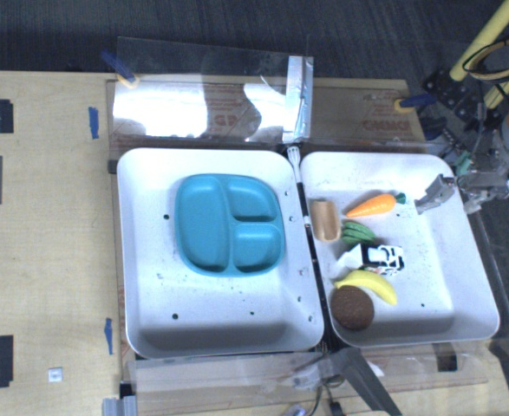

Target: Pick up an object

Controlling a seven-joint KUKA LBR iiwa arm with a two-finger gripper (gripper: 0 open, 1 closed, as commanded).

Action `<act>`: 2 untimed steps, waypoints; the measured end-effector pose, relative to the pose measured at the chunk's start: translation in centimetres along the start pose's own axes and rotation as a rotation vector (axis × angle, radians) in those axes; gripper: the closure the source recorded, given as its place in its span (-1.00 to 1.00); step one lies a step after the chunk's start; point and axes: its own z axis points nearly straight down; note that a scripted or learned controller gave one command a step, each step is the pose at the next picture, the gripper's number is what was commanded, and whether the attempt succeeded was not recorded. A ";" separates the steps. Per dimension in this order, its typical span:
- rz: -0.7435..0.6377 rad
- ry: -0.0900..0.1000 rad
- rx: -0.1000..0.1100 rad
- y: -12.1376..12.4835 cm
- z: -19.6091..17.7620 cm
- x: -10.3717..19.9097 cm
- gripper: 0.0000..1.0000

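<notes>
The right bin (462,319) on the desk holds a loose cluster of toy food along its left wall, while the gripper (440,191) sits over the bin's upper right area, near the right rim; whether its jaws stand open or closed I cannot tell, and nothing shows between them. No single target is named, so any of these would serve. The carrot (374,204) lies nearest the gripper, toward the far edge of the bin, apart from the rest; it looks like light, hard, smooth plastic, tapered, so a hold across its thicker orange middle seems safer than the tip or the green stem, where it would likely slip out. The banana (368,284) is curved and just beside the brown ball (353,308) at the near left corner of the bin; crowding there could block one finger. The ball, round and probably rough-skinned, would need a hold straight across its widest part. The tan block (325,220) by the left wall looks stiff and flat-sided, but hugs the wall. The left bin (141,258) carries a blue divided tray (230,224).
</notes>
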 end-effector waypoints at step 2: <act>-0.063 -0.004 -0.001 7.8 14.2 7.8 -1.00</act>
